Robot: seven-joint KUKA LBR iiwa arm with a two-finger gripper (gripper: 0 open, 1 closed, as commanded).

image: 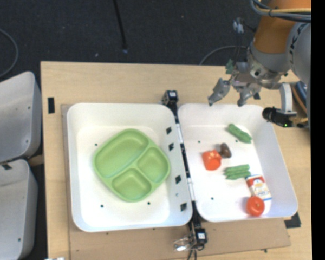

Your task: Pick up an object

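Table (54,85) of pale wood carries two shallow white bins side by side. Left bin (81,210) holds a green divided plate (131,164) near its middle. Right bin (281,161) holds the small things: a green pod (239,132) toward 1 o'clock, a red piece (211,160) near the centre with a dark brown lump (225,150) touching it at 1 o'clock, a green bunch (237,171) just past it at 4 o'clock, a small carton (258,187) toward 5 o'clock, and a red ball (254,206) against the carton at 6 o'clock. Arm (276,31) hangs over the right bin's 12 o'clock rim. Claw (232,95) is spread wide, holding nothing, well apart from all the pieces.
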